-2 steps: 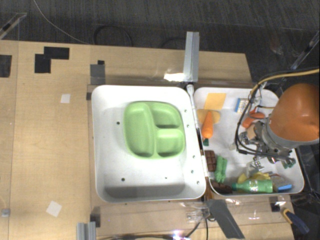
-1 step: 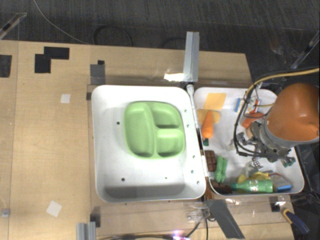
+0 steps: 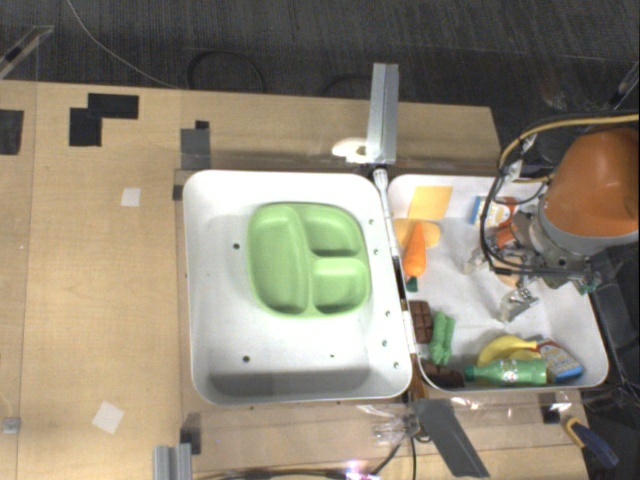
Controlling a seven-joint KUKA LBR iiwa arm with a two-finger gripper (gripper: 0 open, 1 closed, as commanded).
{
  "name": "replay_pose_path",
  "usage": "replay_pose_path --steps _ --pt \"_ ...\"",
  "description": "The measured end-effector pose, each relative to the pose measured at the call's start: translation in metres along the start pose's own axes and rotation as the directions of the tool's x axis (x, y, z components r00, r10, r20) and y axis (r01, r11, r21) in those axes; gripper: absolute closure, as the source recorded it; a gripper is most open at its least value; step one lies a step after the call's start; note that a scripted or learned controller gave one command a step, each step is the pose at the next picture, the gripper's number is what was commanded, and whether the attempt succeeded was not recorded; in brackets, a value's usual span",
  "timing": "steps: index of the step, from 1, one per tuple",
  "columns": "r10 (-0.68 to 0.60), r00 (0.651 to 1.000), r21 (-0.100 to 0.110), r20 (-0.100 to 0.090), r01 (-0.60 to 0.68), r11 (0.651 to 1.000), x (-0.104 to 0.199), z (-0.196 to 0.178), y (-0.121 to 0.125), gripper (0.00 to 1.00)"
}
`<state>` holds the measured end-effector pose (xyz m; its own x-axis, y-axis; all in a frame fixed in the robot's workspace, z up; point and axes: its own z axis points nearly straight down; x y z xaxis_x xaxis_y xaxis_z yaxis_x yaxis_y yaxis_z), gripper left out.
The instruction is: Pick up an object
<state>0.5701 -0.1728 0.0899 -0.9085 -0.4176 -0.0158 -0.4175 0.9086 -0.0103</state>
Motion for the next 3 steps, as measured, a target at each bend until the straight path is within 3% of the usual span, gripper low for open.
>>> replay_pose_path --steps 1,2,3 --pt "0.095 0.995 0.0 -0.002 -0.095 0.995 -0.006 0.0 0.017 0.0" --pt "0.002 1.0 -0.007 -0.004 -0.002 1.0 -0.023 -0.023 0.089 0.0" --pt "0.021 1.0 0.002 0.008 -0.021 1.0 0.022 -0.003 0.103 0.0"
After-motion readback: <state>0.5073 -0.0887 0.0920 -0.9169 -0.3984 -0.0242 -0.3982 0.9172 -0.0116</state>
